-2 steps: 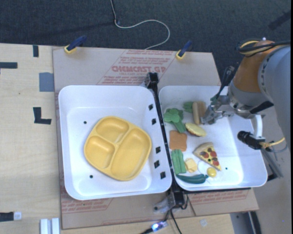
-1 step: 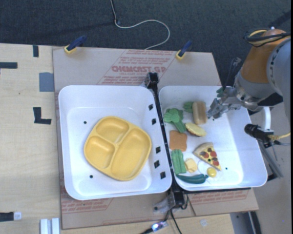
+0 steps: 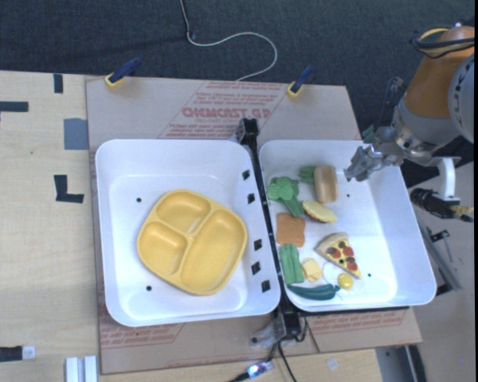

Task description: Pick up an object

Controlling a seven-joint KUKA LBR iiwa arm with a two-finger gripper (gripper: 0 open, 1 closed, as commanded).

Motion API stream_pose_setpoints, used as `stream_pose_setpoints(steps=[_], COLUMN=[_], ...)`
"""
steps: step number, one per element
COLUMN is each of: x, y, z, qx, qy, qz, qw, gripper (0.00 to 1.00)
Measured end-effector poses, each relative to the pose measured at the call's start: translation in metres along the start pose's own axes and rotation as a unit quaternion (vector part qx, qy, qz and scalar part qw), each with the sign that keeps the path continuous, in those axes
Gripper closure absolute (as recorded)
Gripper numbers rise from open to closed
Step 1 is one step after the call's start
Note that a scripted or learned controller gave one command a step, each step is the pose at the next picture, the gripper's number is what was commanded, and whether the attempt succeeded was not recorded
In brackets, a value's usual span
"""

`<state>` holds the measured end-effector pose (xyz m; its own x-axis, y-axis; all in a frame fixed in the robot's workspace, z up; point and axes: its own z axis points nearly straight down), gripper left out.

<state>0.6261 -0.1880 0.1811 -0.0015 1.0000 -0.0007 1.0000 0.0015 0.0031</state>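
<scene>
Claw [image 3: 358,169] hanging over the right bin's [image 3: 398,213] upper right area, just beside the bread roll [image 3: 325,183]; nothing visibly between the tips, and too small and dark to tell whether spread or pressed together. Grey arm [image 3: 438,94] with orange band reaching in from the right edge.

Right bin packed with toy food, all clustered toward its left half. Up top: bread roll lying upright, a small green piece touching its left side. Below that: green broccoli-like piece [image 3: 284,191] near the dividing wall, yellow-and-red wedge [image 3: 319,211] just beside it. Middle: brown toast slice [image 3: 290,230], flat. Lower down: pizza slice [image 3: 338,251] with red dots, green long vegetable [image 3: 290,263] along the left wall, small yellow block [image 3: 311,270] beside it, small yellow round piece [image 3: 346,282] near the front. Dark green pepper-like piece [image 3: 312,291] lying across the front edge.

Left bin [image 3: 115,213] holding one yellow divided plate [image 3: 193,241], three compartments, sitting tilted in the middle, nothing on it.

Both bins side by side on a cardboard sheet [image 3: 215,110] over the tabletop [image 3: 32,213], sheet clamped at the far corners.
</scene>
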Motion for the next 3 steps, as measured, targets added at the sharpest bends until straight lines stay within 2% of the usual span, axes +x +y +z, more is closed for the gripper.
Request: stream_pose_setpoints(steps=[1, 3], x=[0.0, 0.09], y=[0.001, -0.019], z=[-0.046, -0.044], qx=[0.0, 0.003], qy=[0.0, 0.001], qz=[0.0, -0.001], qw=[1.0, 1.0], gripper=[1.0, 1.0])
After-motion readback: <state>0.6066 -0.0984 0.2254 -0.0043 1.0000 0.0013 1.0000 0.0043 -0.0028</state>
